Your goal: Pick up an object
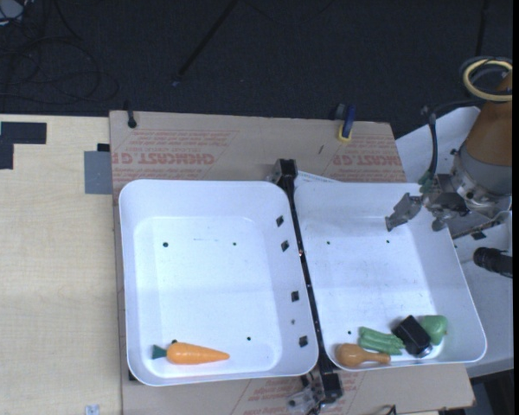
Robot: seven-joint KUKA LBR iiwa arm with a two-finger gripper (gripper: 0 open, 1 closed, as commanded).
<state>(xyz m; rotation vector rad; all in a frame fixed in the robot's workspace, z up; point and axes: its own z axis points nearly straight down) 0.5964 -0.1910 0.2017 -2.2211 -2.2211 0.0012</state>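
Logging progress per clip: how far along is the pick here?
Nothing looks picked yet. The claw hangs over the right bin's far right side, away from the objects. The carrot lies in the left bin; the black block sits among the toys at the right bin's near edge. The grasp remains.

Orange carrot [197, 353] in white left bin [138, 223]; green pods [382, 341], black block [413, 335].

You have two shallow white plastic bins: the left bin [138, 232] and the right bin [467, 318]. One orange toy carrot [195, 354] lies at 7 o'clock in the left. At 5 o'clock in the right you can count one tan pear-shaped toy [361, 356], one green pod-like toy [381, 341], one black block [413, 335] and one green rounded toy [434, 325].
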